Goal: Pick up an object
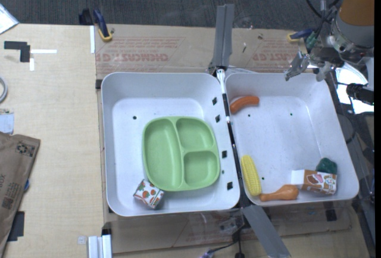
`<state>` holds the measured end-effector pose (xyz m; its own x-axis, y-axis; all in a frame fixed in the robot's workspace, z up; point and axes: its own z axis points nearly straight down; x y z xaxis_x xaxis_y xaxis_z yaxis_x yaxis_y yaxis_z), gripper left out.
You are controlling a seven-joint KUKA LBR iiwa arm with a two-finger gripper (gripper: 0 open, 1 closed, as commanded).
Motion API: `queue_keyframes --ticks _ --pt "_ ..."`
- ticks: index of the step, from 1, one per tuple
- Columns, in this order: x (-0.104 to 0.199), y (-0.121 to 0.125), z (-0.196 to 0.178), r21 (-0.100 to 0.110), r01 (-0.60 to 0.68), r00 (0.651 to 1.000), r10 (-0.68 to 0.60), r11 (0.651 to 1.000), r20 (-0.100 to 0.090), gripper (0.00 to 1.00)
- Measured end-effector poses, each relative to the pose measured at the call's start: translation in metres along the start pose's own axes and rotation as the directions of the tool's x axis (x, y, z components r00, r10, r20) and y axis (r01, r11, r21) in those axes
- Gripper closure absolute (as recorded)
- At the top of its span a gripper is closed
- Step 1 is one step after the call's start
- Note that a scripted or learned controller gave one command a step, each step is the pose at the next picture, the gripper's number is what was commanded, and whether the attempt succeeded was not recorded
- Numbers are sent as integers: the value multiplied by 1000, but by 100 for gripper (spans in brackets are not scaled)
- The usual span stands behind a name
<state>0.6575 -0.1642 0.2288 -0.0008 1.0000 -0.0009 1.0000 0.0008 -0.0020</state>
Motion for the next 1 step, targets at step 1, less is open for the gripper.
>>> queue_keyframes --ticks 1 --pt "45 1 129 0 18 1000 -18 1000 0 0"
